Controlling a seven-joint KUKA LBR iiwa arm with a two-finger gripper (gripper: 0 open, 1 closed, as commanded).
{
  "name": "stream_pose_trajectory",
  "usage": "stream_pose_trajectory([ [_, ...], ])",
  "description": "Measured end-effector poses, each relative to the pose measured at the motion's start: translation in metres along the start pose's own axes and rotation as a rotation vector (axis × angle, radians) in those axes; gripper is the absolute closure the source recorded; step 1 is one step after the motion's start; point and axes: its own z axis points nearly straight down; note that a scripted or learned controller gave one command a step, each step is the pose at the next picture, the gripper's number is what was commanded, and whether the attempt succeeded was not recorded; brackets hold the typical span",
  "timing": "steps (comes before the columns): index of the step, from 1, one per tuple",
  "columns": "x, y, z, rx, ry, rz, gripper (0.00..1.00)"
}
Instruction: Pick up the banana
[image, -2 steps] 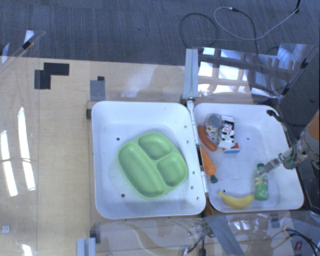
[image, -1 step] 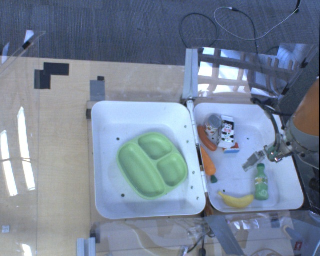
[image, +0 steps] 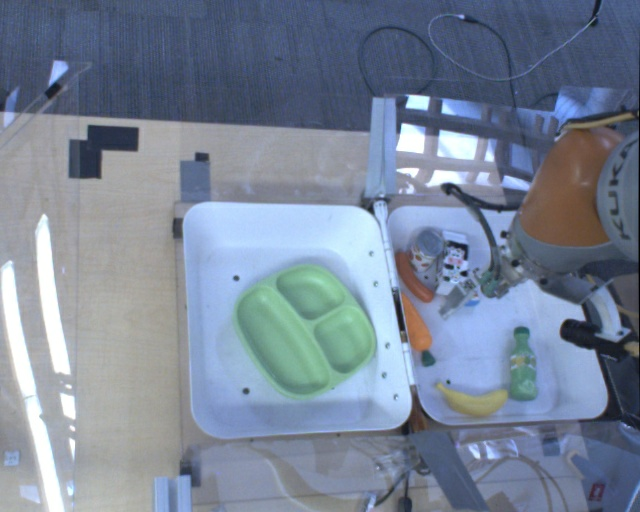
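The yellow banana (image: 473, 401) lies on its side near the front edge of the right bin (image: 570, 400). My gripper (image: 462, 293) hangs over the middle of that bin, behind and slightly left of the banana and well apart from it. Nothing shows in its grasp. The grey arm with its orange band (image: 565, 190) reaches in from the right and covers the bin's back right part.
A green bottle (image: 521, 364) lies just right of the banana. An orange carrot (image: 416, 325) lies along the right bin's left wall, with a can (image: 428, 254) and a red item (image: 414, 279) behind it. The left bin (image: 210, 300) holds a green divided plate (image: 305, 328).
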Motion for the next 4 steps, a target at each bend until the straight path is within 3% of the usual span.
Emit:
stream_pose_trajectory([
  [1,0.051,-0.054,-0.055,-0.001,-0.001,-0.223,0.00],
  [2,0.049,-0.057,0.035,0.000,0.002,-0.576,0.00],
  [3,-0.014,-0.087,0.060,-0.006,-0.015,-0.840,0.00],
  [4,0.005,-0.073,0.058,-0.006,-0.026,-1.147,0.00],
])
